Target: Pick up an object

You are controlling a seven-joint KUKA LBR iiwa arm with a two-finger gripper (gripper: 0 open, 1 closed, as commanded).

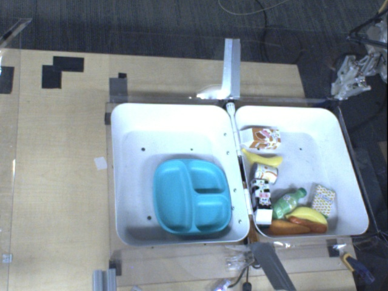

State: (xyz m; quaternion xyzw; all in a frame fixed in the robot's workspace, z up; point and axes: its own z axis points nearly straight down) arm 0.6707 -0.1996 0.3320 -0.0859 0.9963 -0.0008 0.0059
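Note:
The right bin (339, 144) holds several objects along its left and front sides. A brown-and-white snack packet (262, 139) lies at the back left, with a yellow banana-shaped piece (263, 159) just in front of it. A small can (265, 174), a black-and-white carton (262, 194) and a white block (263, 216) follow toward the front. A green bottle (287, 202), a yellow banana (307, 214), an orange sausage-shaped toy (293, 227) and a patterned packet (323, 199) crowd the front right. My gripper (350, 80) hovers outside the bin, beyond its back right corner, well apart from everything.
The left bin (130, 132) contains a blue divided plate (191, 194) near its front. A metal post (232, 68) stands behind the seam between the bins. Cables lie on the dark floor at the back. The right bin's back right area is bare white.

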